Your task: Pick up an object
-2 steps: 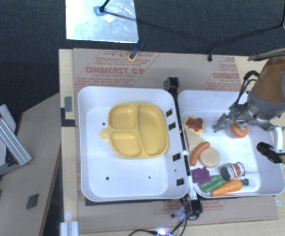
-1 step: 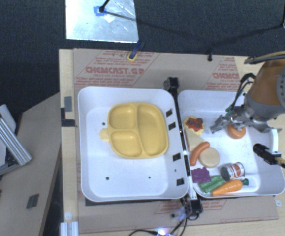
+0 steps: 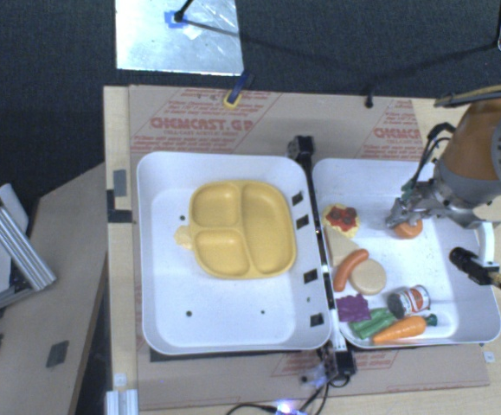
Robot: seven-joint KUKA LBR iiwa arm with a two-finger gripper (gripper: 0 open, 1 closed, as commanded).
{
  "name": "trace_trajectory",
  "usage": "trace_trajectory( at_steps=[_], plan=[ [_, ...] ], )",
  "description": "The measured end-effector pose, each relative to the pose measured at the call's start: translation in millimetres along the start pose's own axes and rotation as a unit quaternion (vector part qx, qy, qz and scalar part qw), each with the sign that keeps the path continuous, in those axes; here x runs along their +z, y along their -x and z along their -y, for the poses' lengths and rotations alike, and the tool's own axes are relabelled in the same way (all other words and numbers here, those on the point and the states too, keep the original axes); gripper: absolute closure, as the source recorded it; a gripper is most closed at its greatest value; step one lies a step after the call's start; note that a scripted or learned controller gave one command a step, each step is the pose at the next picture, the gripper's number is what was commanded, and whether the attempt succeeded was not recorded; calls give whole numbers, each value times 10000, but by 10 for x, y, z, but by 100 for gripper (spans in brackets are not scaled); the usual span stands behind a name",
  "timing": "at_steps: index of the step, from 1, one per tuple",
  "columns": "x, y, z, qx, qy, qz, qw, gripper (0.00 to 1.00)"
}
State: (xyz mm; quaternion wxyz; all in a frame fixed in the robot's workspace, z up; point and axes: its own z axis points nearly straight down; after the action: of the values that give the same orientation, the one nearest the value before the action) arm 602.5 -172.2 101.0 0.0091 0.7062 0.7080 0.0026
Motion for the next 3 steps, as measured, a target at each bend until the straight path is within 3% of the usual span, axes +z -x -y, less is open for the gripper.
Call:
trace_trajectory(
  at_steps=[1,3],
  plan=[
    [-440,45,-13,5,-58,-41,10000,100],
    [-1255,9,-114,-15,-59,-42,10000,100]
  ],
)
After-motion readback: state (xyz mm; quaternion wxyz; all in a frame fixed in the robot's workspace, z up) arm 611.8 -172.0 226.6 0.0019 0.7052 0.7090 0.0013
